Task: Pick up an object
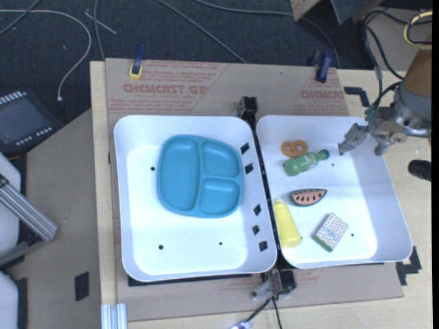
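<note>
in the camera view, the arm [420, 81] reached in from the right edge, its wrist bent down over the upper right part of the right bin [384, 204]. the gripper [363, 140] hung above the bin's far right corner area, its two fingers [351, 140] spread open with nothing between them.

the things lay apart from it in the same bin. a brown pretzel [294, 147] sat near the top left, with a green bottle [306, 162] lying just below it. a watermelon slice [308, 197] lay near the middle, a yellow bottle [287, 224] along the left wall, and a small patterned block [331, 232] toward the front.

the left bin [137, 232] held a blue divided plate [200, 175]. both bins rested on the table [110, 115].
</note>
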Robot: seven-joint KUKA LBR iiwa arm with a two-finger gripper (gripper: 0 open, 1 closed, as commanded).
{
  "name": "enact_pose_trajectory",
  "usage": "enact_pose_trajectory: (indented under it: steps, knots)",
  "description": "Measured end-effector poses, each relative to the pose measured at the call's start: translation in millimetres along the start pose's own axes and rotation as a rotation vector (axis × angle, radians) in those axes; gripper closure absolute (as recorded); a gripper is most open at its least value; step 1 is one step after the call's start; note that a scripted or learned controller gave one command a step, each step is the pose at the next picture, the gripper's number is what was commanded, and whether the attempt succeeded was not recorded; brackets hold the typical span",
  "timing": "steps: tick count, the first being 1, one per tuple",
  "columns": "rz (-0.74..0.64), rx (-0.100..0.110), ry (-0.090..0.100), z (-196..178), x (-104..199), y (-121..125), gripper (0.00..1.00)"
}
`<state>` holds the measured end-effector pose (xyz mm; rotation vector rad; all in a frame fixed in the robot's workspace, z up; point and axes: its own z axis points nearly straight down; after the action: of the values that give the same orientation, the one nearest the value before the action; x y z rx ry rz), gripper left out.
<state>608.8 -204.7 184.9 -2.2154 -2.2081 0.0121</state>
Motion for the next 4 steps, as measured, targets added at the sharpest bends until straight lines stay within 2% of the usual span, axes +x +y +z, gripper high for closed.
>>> enact_pose_trajectory:
  steps: [1, 2, 3, 4]
  knots:
    - [-0.004, -0.015, -0.004, -9.1, 0.7, 3.4, 0.00]
    - [-0.003, -0.008, -0.002, 50.3, -5.0, -2.3, 0.00]
    - [-0.004, -0.011, -0.002, 102.6, -4.5, -1.8, 0.00]
    - [-0.004, -0.017, -0.003, 88.2, -4.5, -0.3, 1.00]
